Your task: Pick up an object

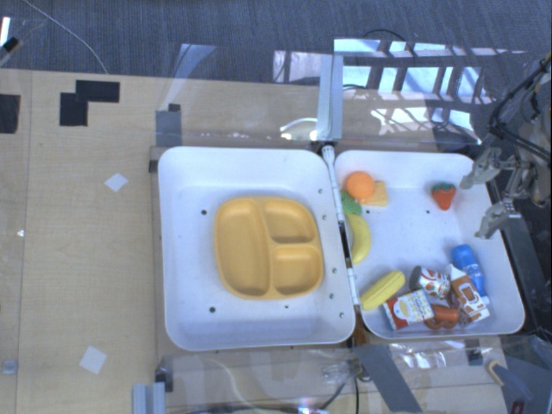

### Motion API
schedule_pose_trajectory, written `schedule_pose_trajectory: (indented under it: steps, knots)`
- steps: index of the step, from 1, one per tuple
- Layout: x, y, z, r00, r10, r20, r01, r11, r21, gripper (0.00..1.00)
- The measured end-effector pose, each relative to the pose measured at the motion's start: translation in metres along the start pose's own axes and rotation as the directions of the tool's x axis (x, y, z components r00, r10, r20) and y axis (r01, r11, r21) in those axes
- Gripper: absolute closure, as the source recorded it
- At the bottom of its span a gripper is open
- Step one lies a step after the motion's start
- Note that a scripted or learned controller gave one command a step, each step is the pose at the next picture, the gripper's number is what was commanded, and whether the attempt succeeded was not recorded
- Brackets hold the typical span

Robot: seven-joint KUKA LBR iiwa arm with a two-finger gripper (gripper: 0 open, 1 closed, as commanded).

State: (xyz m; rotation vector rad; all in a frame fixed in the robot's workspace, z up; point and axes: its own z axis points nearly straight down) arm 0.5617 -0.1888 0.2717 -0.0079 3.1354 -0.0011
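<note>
Two fingers of the claw (488,198) are hanging spread apart and released, gripping nothing, over the right rim of the right bin (405,322). Just left of the claw, a strawberry (443,195) is lying alone. Below the claw, a blue bottle (464,259) is resting beside a heap of small packets (431,304) and a corn cob (382,289). Farther left, an orange (360,185) and a banana (359,238) are sitting against the divider. Beyond, the left bin (185,317) is carrying a yellow divided plate (268,247) on the surface (78,257).

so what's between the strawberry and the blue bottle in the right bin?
Nothing: in the camera view, bare white bin floor runs from the strawberry down to the blue bottle.
</note>
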Motion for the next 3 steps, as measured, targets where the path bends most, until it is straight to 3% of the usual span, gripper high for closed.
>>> schedule_pose_trajectory:
  steps: [1, 2, 3]
  knots:
    - [-0.044, -0.015, 0.164, 0.959, 0.282, -0.008, -0.282, 0.959, 0.000, 0.00]
    - [0.010, -0.017, 0.137, 0.837, 0.548, -0.001, -0.548, 0.837, 0.001, 0.00]
    - [0.007, -0.015, 0.127, 0.841, 0.540, 0.005, -0.540, 0.841, -0.001, 1.00]
